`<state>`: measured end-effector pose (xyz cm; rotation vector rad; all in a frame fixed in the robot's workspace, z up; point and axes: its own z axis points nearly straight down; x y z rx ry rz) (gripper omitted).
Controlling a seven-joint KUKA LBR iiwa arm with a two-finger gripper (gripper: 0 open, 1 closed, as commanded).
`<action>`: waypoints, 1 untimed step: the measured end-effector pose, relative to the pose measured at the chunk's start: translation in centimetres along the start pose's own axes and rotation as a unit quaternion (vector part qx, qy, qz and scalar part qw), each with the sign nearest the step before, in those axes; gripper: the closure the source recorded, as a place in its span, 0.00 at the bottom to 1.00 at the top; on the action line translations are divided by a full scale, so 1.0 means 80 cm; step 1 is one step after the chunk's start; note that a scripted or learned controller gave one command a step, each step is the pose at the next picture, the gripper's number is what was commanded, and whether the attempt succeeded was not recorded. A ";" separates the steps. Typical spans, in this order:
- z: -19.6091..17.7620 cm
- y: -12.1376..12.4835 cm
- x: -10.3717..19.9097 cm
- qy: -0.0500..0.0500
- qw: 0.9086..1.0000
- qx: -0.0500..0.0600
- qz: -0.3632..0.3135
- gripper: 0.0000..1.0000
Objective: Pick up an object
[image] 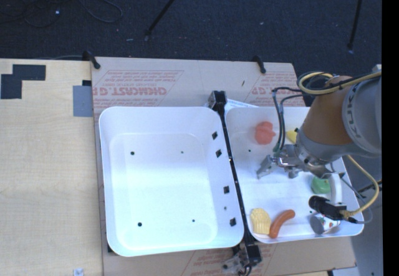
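Note:
My gripper [278, 169] hangs low over the middle of the right bin [246, 197], pointing left. It is open, with nothing between its fingers. A pink-red rounded object [264, 133] lies up and to the left of it, near the bin's far side. A small yellow piece [291, 136] shows just beside the wrist. A green object [321, 185] lies to the right, partly under the arm. Along the near edge lie a yellow corn-like piece [260, 221] and an orange sausage shape [282, 222], touching or nearly touching each other.
The left bin [112, 162] sits beside the right one, with a black-clipped divider [225, 169] between them. A small grey-white thing [323, 226] rests in the right bin's near right corner. Both bins stand on cardboard [143, 85].

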<state>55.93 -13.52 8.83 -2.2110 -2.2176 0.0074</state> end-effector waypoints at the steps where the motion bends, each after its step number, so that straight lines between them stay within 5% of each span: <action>1: 0.000 0.094 0.001 -0.002 1.000 -0.007 0.000 0.00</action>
